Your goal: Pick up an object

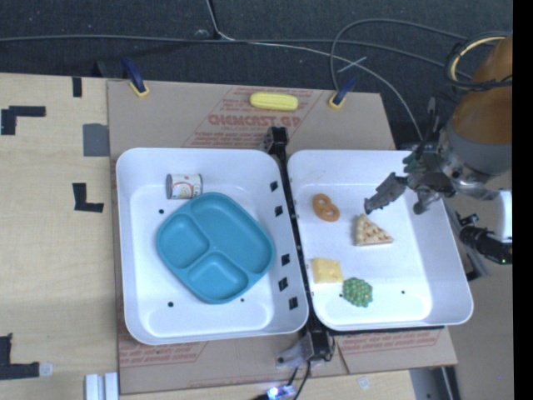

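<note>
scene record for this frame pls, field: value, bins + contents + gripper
left bin: blue divided tray, small can on its side beside the tray's far corner
right bin: pretzel, pizza slice, yellow block, green cluster
outside bins: yellow banana-like piece on the cardboard behind the bins
gripper: over the right bin, near the pizza slice, holding nothing
arm: enters from the right
</note>
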Controlling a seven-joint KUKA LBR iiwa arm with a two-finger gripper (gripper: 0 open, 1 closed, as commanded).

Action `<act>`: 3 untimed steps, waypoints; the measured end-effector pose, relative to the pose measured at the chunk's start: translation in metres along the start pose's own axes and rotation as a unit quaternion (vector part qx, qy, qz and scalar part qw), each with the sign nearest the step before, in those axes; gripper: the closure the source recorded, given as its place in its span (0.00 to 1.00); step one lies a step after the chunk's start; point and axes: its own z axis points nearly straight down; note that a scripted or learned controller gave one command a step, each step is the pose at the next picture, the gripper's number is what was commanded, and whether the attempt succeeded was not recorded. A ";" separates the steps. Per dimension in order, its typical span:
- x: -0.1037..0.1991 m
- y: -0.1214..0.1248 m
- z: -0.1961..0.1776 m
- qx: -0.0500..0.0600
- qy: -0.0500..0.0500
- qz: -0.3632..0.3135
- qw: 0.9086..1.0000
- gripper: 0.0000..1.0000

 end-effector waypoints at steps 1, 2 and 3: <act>0.000 0.002 -0.006 -0.006 -0.001 -0.002 1.000 0.00; 0.010 0.003 0.043 -0.003 0.000 -0.001 1.000 0.00; 0.019 -0.001 0.092 -0.003 0.000 -0.001 1.000 0.00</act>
